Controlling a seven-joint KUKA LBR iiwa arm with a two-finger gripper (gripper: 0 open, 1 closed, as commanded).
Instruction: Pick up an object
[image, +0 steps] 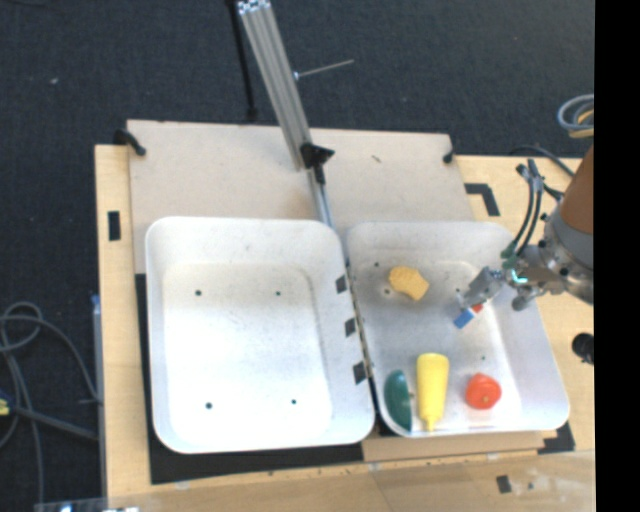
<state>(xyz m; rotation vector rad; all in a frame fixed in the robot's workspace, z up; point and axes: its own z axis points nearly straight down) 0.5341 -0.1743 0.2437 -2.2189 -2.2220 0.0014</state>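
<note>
The right bin (520, 350) holds a tan lumpy piece (407, 282) at its back left. A yellow bottle-shaped object (432, 388), a dark green object (399, 396) and a red round object (483, 391) lie along its front edge. My gripper (480, 296) reaches in from the right and hangs over the bin's right middle. A small blue piece (463, 319) sits right at its tip; I cannot tell whether it is held or lies on the bin floor.
The left bin (250, 335) lies beside the right one. A slanted metal rail (285, 95) rises from behind the bins. Cables (535, 205) trail by the arm at the right.
</note>
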